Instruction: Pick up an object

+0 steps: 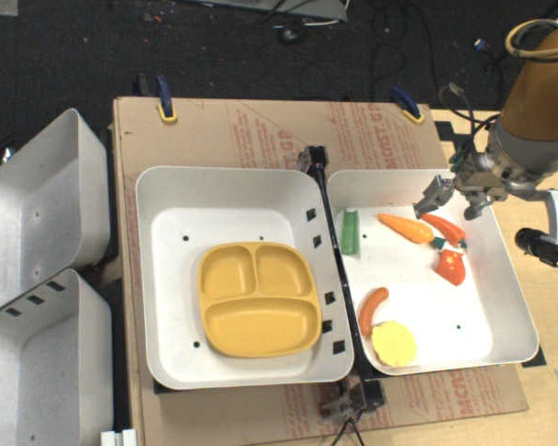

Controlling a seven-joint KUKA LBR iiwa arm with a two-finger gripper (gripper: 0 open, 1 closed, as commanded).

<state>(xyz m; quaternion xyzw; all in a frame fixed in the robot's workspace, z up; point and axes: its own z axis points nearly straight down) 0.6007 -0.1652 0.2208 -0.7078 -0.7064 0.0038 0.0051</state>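
Note:
The right bin (502, 277) holds an orange carrot (405, 228), a red pepper (445, 228), a red strawberry-like piece (451, 267), a green stick (351, 231), an orange sausage (373, 309) and a yellow disc (393, 344). My gripper (456, 200) hangs over the bin's upper right part, just above the carrot and red pepper. Its two grey fingers (434, 196) stand apart, open, with nothing between them.
A yellow divided plate (258, 298) lies in the left bin (167, 249). Two white tubs (37, 249) stand off the bench at the left. The arm's orange band (539, 82) rises at the right edge. Cables lie on the dark floor behind.

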